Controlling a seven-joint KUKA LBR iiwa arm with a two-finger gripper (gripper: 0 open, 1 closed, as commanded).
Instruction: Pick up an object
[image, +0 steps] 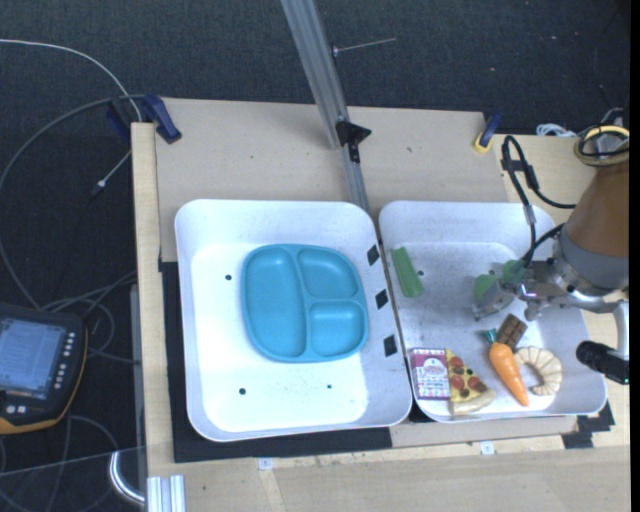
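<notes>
Two white bins are seen side by side on the counter. A blue divided plate is held in the left bin. In the right bin, a green block is seen near the left wall, and a carrot, a ring-shaped pastry, a pizza slice, a small red-and-white box and a brown piece are clustered at the near edge. The arm is extended from the right, and the end effector is placed low over the bin, above the brown piece. Whether it is open or closed cannot be told. A greenish object is seen at its tip.
</notes>
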